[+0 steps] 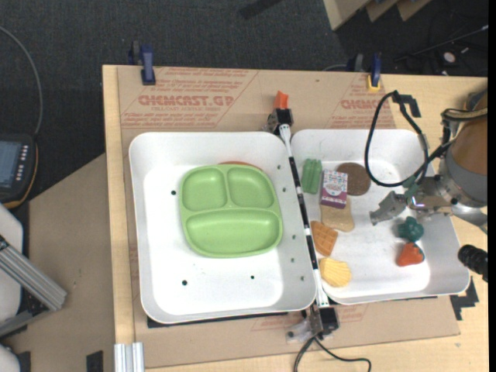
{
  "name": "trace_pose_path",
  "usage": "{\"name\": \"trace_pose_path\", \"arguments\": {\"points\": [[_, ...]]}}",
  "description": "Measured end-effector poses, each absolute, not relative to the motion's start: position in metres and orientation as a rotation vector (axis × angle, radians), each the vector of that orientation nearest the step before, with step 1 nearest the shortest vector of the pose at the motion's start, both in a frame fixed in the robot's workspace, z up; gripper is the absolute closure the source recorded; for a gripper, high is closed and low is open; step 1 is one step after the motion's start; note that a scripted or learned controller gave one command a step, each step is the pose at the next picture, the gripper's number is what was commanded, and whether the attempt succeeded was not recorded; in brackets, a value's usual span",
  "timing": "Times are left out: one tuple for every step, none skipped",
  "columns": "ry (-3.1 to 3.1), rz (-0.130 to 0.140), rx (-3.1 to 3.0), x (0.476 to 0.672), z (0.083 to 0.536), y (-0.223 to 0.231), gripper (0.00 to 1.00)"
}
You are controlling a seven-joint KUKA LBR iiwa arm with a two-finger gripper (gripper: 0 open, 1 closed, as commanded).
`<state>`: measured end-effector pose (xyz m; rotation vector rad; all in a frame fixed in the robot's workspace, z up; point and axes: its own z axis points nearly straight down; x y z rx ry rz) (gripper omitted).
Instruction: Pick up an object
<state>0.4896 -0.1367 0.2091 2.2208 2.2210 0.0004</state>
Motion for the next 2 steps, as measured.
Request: {"name": "trace_pose_path", "arguments": {"points": [[2.225, 0.001, 2.220, 0.5136, 0.0931, -0.2172, 0.00], [2.219, 0.001, 2.221, 0.5137, 0.1030, -0.2181, 1.00]]}}
